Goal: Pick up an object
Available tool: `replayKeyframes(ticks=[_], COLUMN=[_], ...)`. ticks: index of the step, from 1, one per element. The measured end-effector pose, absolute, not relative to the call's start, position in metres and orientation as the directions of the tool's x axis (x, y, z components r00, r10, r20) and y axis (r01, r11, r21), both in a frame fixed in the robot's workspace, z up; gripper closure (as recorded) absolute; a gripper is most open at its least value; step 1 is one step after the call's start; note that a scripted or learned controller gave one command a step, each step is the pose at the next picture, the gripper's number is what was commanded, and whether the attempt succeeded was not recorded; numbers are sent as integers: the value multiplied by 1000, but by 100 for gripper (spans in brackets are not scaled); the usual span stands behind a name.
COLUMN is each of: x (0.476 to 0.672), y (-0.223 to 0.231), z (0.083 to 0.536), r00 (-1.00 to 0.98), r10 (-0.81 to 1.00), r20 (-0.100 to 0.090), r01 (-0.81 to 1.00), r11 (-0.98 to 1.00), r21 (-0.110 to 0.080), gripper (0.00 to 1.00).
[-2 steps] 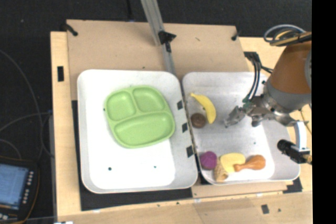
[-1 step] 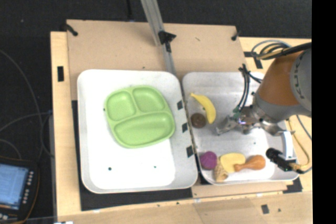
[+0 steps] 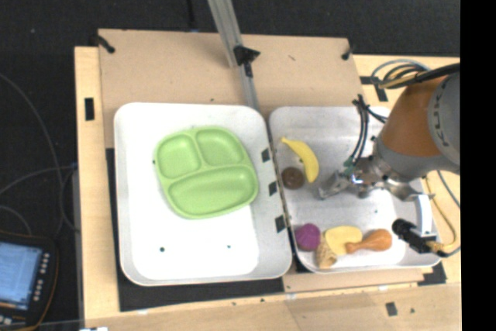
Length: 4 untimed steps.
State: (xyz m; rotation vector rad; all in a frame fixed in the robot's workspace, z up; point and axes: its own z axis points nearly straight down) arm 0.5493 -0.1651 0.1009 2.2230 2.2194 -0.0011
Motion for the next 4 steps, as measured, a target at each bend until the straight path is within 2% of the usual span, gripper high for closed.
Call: replayKeyframes(ticks=[1, 2, 3, 4], x=[550, 551, 560, 561], y=[-166, -177, -186, -187], z=[112, 161, 215, 242], r00=[6, 2, -2, -3], r10=[1000, 1000, 1000, 1000], r20=[-1, -3, -3, -2], r01=[1000, 1000, 1000, 1000], r11=[-6, -2, 2, 3], r21=[3, 6, 7, 4], gripper=[100, 100, 100, 100])
